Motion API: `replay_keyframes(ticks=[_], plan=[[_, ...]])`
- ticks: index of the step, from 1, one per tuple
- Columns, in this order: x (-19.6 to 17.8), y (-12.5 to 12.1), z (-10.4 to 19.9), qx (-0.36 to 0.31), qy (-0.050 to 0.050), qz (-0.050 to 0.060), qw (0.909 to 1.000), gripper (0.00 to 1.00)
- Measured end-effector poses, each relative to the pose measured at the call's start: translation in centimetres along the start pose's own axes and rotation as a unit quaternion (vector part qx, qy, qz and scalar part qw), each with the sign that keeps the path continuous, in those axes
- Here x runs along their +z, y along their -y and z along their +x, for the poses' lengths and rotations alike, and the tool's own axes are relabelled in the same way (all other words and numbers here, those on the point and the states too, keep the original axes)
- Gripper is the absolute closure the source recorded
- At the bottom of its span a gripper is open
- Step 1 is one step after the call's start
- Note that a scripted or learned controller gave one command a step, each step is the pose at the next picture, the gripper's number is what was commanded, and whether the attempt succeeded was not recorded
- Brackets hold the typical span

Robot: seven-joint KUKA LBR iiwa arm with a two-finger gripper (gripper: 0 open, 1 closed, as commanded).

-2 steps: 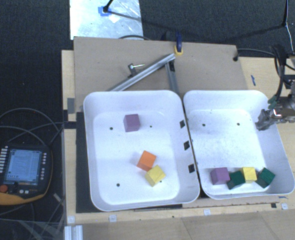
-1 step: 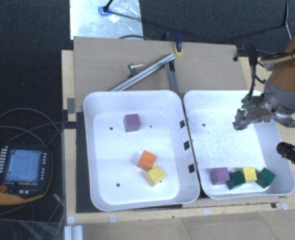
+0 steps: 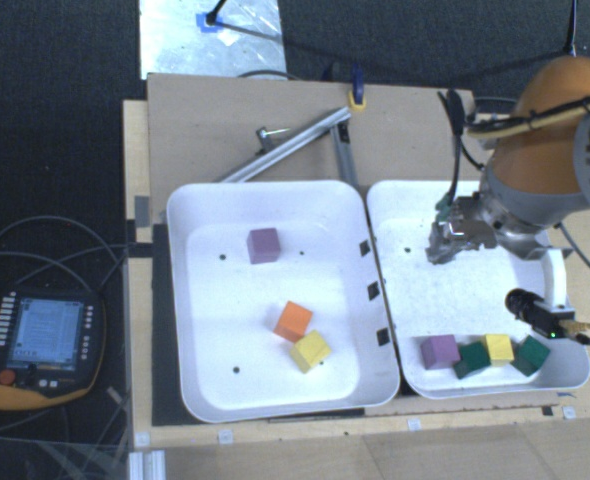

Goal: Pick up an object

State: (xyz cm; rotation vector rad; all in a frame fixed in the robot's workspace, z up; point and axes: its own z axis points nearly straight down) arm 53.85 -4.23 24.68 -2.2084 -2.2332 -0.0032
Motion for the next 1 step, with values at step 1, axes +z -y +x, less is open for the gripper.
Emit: replay_keyframes(ticks=[1], plan=[[1.33,-1.26,5.56,0.000,0.000,0.000,1.0000,1.00]])
